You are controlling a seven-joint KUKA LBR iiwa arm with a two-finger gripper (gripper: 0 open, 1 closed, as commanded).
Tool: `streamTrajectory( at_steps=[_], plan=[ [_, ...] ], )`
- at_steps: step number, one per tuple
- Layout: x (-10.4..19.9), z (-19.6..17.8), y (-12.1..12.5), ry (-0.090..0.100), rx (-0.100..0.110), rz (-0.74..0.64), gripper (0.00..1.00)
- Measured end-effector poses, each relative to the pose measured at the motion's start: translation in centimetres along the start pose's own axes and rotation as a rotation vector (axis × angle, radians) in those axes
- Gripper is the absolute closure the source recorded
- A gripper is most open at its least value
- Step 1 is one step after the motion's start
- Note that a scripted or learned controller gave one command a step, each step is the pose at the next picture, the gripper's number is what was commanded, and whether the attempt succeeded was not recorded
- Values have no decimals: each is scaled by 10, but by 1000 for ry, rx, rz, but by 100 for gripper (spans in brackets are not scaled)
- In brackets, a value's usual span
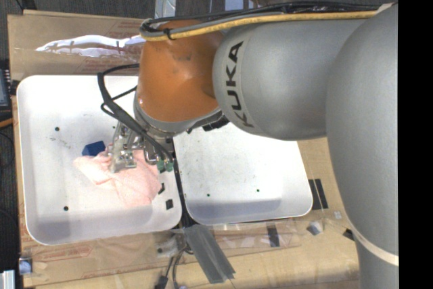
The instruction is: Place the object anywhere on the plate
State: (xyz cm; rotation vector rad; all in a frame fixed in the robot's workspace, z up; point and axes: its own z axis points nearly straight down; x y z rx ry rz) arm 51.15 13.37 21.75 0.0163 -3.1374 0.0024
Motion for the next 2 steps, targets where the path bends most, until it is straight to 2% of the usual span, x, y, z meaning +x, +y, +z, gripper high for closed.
streamTrajectory(
  at_steps=[1,2],
  plan=[
    [19,-12,47,-3,0,0,100],
    [19,-12,47,-3,0,1,0]
  ],
)
